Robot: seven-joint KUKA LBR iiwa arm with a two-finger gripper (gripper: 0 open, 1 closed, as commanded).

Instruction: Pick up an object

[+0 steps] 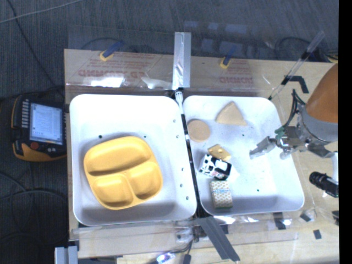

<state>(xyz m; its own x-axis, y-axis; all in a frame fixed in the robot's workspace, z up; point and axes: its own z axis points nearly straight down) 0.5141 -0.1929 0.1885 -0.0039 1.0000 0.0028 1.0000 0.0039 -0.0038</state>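
Nearest lies a small patterned box in the right bin — light, stiff, best taken across its short sides. Beside it sits a black-and-white object. Whether the jaws are released or clenched, one cannot tell.

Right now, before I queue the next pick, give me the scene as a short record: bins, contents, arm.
left bin: holds a yellow divided tray
right bin: holds five small items
items near divider: round tan disc, black-and-white object, patterned box
other items: tan wedge, small yellow-brown piece
gripper: over the right bin's right side, apart from every item
held object: none seen
fingers: cannot tell
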